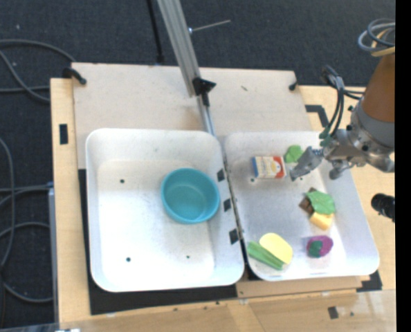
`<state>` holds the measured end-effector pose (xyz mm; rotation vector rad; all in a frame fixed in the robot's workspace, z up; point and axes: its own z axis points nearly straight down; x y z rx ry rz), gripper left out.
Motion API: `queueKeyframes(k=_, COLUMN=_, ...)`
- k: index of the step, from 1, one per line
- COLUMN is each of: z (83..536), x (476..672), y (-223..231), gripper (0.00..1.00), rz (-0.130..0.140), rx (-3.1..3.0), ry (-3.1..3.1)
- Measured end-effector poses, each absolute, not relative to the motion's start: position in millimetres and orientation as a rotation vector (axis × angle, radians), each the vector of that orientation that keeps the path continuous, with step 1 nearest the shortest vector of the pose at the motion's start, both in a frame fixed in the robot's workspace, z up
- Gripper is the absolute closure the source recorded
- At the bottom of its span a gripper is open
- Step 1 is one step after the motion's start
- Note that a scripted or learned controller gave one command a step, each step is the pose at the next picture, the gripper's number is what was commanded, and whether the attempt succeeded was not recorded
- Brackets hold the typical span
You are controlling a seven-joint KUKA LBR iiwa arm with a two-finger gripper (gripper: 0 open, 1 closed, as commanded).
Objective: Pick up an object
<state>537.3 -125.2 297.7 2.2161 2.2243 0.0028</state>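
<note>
Over the right bin [344,258], the gripper [317,164] hangs near its 1 o'clock edge, fingers spread apart with nothing between them. A small carton [268,167] lies just at the gripper's 9 o'clock, a green piece [293,153] between them. Bare floor runs down the bin's middle. Toward 5 o'clock sit a green-and-yellow block [320,209], a purple item [319,247] and a yellow-green toy [272,251], their shapes hard to make out. The left bin [122,254] holds a teal bowl [189,196].

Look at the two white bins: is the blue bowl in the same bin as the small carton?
No. The blue bowl sits in the left bin, while the small carton lies in the right bin.
</note>
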Motion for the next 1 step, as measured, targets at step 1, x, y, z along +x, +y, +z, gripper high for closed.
queueKeyframes(k=1, z=297.7, x=537.3, y=-125.5, gripper=0.0, rz=0.003, rx=2.218, ry=2.223)
